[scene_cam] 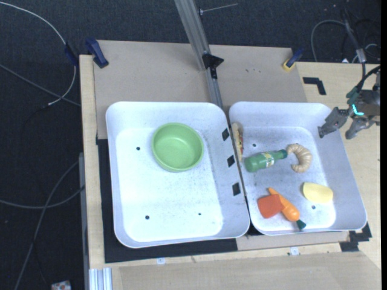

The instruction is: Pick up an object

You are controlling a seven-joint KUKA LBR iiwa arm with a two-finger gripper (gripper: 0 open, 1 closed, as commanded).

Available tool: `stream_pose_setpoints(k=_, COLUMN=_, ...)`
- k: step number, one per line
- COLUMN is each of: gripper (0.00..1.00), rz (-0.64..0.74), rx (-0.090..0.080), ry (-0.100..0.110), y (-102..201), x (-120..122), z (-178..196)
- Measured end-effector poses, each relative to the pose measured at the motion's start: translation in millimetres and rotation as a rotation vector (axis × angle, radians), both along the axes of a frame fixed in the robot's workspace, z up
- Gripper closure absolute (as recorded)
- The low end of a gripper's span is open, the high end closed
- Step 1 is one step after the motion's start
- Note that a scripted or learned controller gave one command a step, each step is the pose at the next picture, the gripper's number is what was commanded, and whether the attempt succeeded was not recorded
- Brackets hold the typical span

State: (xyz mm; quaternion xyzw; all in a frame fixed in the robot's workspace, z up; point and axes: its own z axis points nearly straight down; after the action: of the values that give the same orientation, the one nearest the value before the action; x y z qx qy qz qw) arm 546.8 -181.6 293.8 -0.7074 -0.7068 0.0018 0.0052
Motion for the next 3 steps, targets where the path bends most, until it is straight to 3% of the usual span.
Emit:
stream_pose_setpoints(k=1, gripper=0.0, rz=0.001, rx=-0.001, ry=-0.005, y=0, x=1, z=3)
stream_pose_setpoints(k=3, gripper=0.0, rz=0.0, rx=0.002, ry=0.003, y=13, x=-5, z=-95)
